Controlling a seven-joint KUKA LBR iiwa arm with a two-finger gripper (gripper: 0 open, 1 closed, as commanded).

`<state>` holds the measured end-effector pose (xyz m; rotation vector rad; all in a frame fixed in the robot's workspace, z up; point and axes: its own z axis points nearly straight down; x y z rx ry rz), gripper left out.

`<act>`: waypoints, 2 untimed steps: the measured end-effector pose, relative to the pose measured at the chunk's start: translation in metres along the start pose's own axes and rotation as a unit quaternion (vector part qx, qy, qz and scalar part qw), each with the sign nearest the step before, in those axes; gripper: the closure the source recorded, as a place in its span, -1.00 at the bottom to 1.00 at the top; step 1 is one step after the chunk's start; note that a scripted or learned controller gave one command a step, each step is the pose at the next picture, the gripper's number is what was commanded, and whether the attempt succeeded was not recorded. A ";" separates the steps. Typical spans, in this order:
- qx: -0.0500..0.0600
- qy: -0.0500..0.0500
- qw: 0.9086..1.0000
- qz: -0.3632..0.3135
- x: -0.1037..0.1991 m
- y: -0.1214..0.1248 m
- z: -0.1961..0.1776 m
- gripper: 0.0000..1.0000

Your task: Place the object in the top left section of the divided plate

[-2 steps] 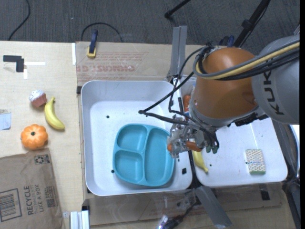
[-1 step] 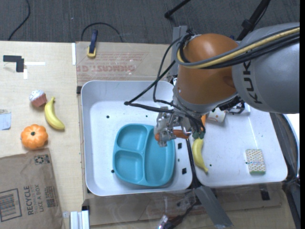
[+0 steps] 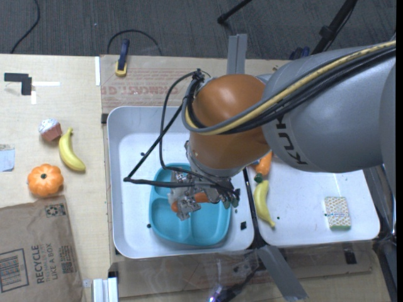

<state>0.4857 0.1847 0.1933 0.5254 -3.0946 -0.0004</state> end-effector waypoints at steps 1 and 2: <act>0.000 0.000 1.000 0.000 0.000 0.000 0.000 -1.00; 0.000 -0.003 0.999 -0.042 -0.077 -0.021 -0.111 -1.00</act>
